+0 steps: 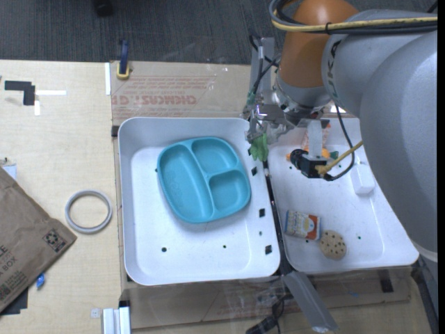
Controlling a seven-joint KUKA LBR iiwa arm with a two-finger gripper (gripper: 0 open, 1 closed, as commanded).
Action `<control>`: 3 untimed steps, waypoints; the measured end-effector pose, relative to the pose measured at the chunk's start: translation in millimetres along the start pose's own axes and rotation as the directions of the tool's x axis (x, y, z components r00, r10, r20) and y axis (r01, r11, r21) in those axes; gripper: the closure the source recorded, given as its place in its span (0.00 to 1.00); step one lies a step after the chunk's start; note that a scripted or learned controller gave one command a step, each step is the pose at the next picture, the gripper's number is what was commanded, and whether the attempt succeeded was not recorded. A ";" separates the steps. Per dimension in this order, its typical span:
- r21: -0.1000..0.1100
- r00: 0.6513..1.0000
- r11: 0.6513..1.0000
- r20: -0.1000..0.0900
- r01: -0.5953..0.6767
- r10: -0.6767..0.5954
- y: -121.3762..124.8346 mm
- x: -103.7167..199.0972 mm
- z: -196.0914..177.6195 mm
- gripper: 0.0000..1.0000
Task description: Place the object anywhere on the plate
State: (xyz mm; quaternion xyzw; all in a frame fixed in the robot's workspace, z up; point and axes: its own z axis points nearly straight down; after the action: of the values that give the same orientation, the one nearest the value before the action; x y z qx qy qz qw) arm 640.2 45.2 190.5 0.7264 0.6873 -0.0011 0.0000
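I am watching the arm reaching in over the wall between the two white bins. The gripper (260, 136) is hanging just past the top right corner of the left bin (139, 242). Its fingers are pinching a small green thing (259, 147), which is dangling below them, right above the wall.

The blue plate (205, 179) is lying flat in the middle of the left bin, close by but not under the green thing yet. I am thinking the next move is going to be a short slide left and a bit toward me, then a let-go over the plate.

The green thing is looking small, light and maybe soft or floppy, so I am guessing it is not going to break. It could slip or swing, since the fingers are only holding its top end. A low, gentle drop is looking best.

In the right bin (389, 256) a little box (302, 225) and a round cookie (332, 244) are lying near the front.
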 end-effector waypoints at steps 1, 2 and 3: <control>0.001 0.982 0.982 0.000 0.187 -0.187 -12.3 46.5 -0.4 1.00; 0.002 0.983 0.983 0.001 0.185 -0.185 -11.7 44.8 -8.8 1.00; 0.002 0.977 0.977 0.000 0.211 -0.211 -27.0 64.2 56.1 1.00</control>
State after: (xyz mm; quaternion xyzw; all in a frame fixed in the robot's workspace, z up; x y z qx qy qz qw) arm 616.7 110.8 134.3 0.6492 0.7606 -0.0021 -0.0008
